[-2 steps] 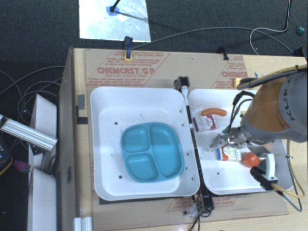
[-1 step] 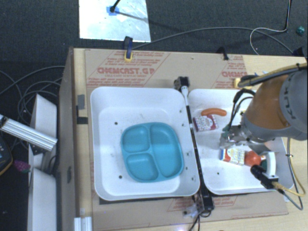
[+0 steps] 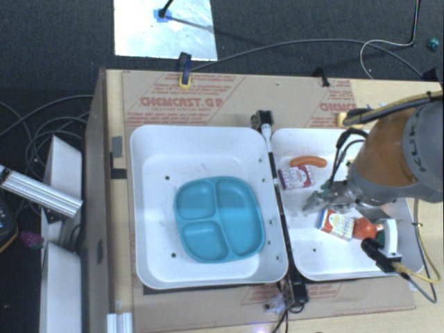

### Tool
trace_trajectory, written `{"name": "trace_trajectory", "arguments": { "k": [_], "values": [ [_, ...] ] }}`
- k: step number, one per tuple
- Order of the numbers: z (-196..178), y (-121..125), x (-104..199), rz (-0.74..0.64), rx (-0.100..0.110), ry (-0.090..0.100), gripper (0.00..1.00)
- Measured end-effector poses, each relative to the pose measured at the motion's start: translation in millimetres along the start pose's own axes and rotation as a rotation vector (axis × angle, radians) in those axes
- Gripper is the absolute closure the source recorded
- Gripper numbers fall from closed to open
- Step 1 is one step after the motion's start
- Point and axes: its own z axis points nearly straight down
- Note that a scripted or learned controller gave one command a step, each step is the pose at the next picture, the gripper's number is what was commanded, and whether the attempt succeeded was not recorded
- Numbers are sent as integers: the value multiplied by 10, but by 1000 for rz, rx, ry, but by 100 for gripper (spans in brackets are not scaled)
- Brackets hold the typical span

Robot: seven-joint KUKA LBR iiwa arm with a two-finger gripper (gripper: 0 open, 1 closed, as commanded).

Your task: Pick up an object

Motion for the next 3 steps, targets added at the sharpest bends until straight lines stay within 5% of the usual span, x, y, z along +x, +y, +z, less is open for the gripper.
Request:
{"name": "trace_trajectory", "arguments": {
  "k": [1,2,3],
  "values": [
    [103,-224,59,3,0,-5,0],
    [-5,-213,40,4,-3,-8,100],
    [-3,-215,42,4,-2,-8,0]
  ]
}}
